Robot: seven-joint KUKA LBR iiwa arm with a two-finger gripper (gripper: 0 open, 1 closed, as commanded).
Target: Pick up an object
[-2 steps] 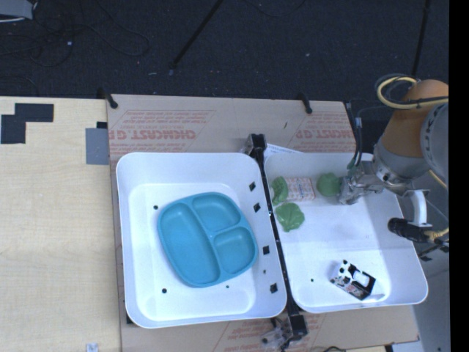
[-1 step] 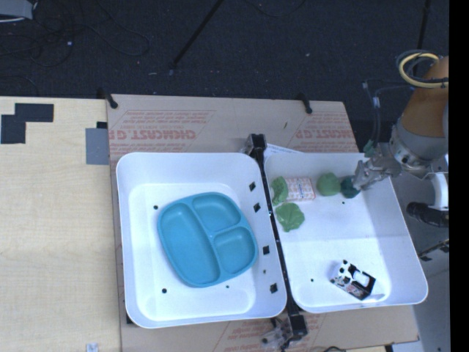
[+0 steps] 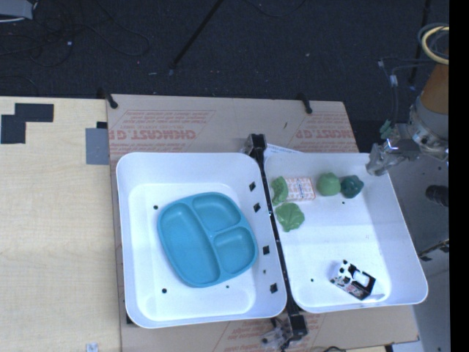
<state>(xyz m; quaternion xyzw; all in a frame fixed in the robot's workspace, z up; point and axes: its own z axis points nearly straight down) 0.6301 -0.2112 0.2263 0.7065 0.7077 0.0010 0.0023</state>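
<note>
The right bin (image 3: 396, 218) holds several small objects. Two leafy green pieces lie near its left wall, one at the top (image 3: 279, 189) and a larger one (image 3: 289, 216) below it. A small pink and white packet (image 3: 299, 188) lies beside them. Further right sit a light green lump (image 3: 328, 184) and a dark teal lump (image 3: 352, 187), touching each other. A black and white object (image 3: 352, 280) lies near the front right corner. My gripper (image 3: 382, 158) hangs above the bin's far right corner, up and to the right of the teal lump.
The left bin (image 3: 139, 196) carries a blue divided plate (image 3: 207, 237). A black divider (image 3: 265, 218) with clips runs between the bins. Both bins rest on a cardboard sheet (image 3: 220, 123) over a wooden bench. Cables lie on the dark floor behind.
</note>
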